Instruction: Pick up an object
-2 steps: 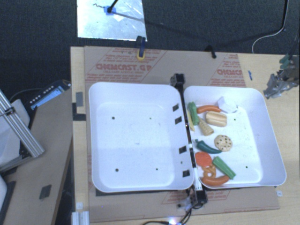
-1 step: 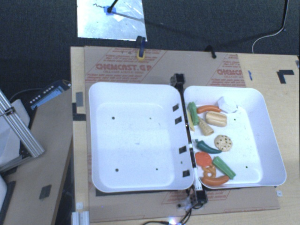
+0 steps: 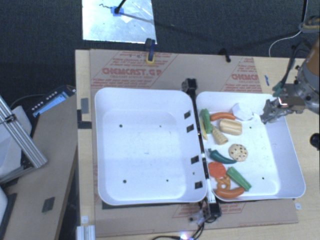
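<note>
Grey gripper [image 3: 269, 112] hovers at three o'clock over the right bin [image 3: 287, 156]; its grip state cannot be told; white lump [image 3: 243, 111] just beside.

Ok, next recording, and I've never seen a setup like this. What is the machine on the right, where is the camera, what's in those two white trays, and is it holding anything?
This is a single picture from a fixed camera above the bench, looking down at a slant. The machine entering from the right is a robot arm; its gripper hangs over the upper right part of the right bin. I see nothing between its fingers, and the picture is too small to tell how they stand. The right bin holds toy food: a cookie, a bread roll, an orange sausage, a white lump, green vegetables, a red round piece and a pretzel. The left bin sits beside it on brown cardboard.
</note>
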You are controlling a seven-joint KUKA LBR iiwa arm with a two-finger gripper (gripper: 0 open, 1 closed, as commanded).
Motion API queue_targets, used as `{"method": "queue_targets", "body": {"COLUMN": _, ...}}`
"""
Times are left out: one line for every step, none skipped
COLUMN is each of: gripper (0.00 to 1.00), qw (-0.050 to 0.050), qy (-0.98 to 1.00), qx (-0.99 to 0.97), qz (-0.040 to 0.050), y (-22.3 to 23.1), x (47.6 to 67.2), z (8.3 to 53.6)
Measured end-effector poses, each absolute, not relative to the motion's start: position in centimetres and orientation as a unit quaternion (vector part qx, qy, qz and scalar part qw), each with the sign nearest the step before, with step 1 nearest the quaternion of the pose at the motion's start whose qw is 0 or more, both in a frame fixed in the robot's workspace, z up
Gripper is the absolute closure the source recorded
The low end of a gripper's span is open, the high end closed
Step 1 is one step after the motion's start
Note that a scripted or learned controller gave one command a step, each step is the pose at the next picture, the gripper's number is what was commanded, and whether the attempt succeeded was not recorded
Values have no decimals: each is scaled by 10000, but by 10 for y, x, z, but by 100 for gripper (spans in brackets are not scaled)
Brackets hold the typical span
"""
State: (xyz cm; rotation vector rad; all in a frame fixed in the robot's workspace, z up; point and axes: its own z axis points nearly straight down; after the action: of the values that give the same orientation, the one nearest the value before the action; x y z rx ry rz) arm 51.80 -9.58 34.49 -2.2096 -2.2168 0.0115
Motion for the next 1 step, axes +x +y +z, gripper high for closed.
{"method": "queue_targets", "body": {"gripper": 100, "qw": -67, "qy": -7089, "qx": -7053, "qz": -51, "y": -96, "x": 498, "z": 485}}
